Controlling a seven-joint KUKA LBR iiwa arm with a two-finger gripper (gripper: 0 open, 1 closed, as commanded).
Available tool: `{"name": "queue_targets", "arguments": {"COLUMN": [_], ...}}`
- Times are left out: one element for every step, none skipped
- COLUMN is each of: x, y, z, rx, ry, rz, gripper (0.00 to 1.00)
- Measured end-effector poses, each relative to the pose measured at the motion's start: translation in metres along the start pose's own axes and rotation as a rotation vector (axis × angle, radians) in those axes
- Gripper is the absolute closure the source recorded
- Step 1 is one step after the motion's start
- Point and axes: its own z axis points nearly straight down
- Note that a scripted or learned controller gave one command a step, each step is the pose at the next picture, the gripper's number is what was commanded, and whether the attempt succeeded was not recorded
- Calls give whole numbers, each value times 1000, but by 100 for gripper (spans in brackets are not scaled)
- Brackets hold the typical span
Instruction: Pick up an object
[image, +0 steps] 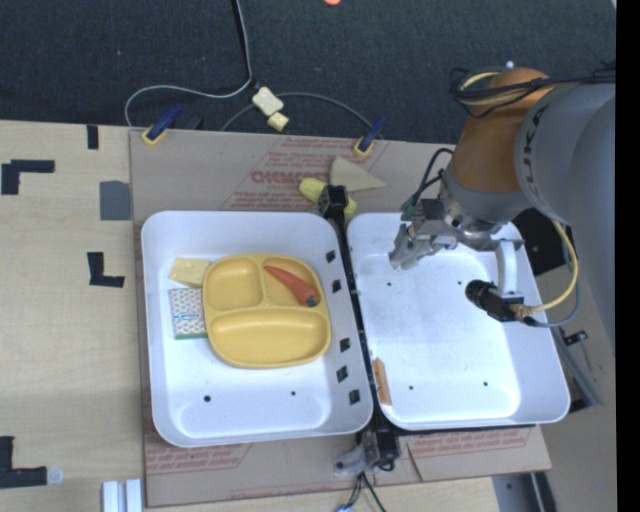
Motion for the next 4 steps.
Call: {"name": "queue_targets", "arguments": {"x": [-2, 25, 60, -6], "y": [0, 65, -32, -5], "z": [7, 7, 7, 6], "rx": [6, 1, 12, 5], "ry": [-2, -2, 0, -5], "rz": [2, -1, 2, 7], "gripper": [0, 0, 0, 0]}}
